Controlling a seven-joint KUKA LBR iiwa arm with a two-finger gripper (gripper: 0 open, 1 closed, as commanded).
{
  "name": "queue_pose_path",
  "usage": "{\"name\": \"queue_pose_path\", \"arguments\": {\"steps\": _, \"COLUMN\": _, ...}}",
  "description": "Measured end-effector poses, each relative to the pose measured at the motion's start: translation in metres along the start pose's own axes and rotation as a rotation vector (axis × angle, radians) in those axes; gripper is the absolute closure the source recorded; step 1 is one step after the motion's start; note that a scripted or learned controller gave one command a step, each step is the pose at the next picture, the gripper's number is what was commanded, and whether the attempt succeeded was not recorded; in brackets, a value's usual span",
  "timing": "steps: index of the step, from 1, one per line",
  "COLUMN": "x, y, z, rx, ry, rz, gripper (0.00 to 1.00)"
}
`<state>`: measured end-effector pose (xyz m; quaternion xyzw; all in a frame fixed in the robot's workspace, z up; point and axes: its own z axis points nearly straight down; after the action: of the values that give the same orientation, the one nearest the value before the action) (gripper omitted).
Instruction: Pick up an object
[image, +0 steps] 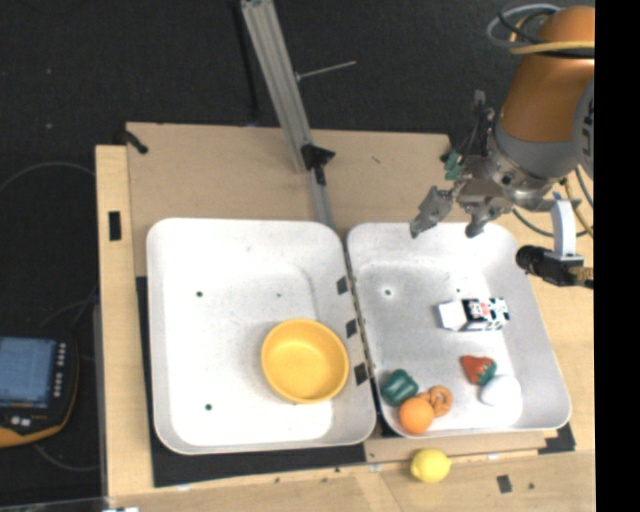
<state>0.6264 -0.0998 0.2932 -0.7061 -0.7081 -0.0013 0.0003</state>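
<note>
My gripper (447, 226) hangs over the far edge of the right bin (420, 270), its two fingers spread open with nothing between them. Well below it in that bin lies a white toy with black patches and a blue end (472, 313). Toward the near edge sit a red strawberry-like piece (478, 368), a pale white piece (493, 390), a green block (399, 384), an orange ball (416, 414) and a small orange piece (439, 398). The left bin (220, 270) holds a yellow bowl (304, 359).
A yellow lemon (430, 465) lies on the bench outside the right bin's near edge. A slanted metal rail (290, 100) stands behind the bins. A handheld pendant (30, 388) rests at far left. A black fitting (545, 262) juts beside the right bin's far corner.
</note>
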Motion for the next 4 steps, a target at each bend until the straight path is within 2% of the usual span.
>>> {"name": "queue_pose_path", "arguments": {"steps": 1, "x": 0.0, "y": 0.0, "z": 0.0, "rx": 0.0, "ry": 0.0, "rz": 0.0, "gripper": 0.0}}
{"name": "queue_pose_path", "arguments": {"steps": 2, "x": -0.002, "y": 0.008, "z": 0.046, "rx": 0.004, "ry": -0.006, "rz": 0.005, "gripper": 0.0}}
{"name": "queue_pose_path", "arguments": {"steps": 4, "x": -0.001, "y": -0.004, "z": 0.17, "rx": 0.007, "ry": -0.005, "rz": 0.005, "gripper": 0.0}}
